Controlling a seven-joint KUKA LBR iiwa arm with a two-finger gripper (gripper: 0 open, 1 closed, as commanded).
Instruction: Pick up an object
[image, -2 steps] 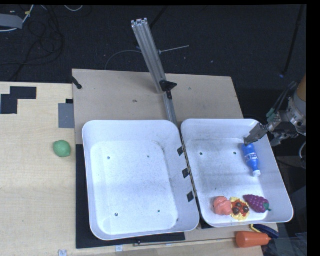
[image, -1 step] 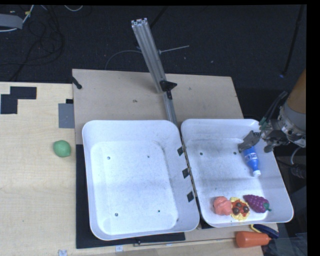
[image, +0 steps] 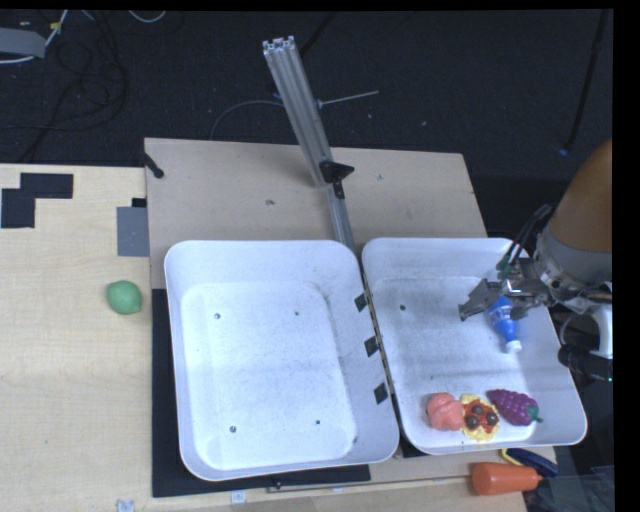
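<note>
1. A small blue bottle-like object (image: 503, 325) with a white tip lay in the right bin (image: 440, 330), near that bin's right wall and well above the toy food at its bottom edge.
2. The hand (image: 497, 300) sat right over the blue object's upper end, dark fingers spread apart; one finger pointed left across the bin floor. The object looked touched or half covered, but it was not clearly between the fingers, so no hold could be claimed.
3. Handling guess: light, hard plastic, smooth and likely slippery; it would roll. Best taken across the blue body, not the narrow white tip.
4. Other candidates by the right bin's bottom edge: an orange-pink fruit (image: 444, 411), a yellow piece (image: 480, 419) and purple grapes (image: 513, 406), touching in a row; all probably light toy plastic.
5. Hard to make out: the object's top under the hand, the second finger against the wrist clutter, and what the yellow piece really was.
6. The left bin (image: 200, 270) sat touching the right bin.
</note>
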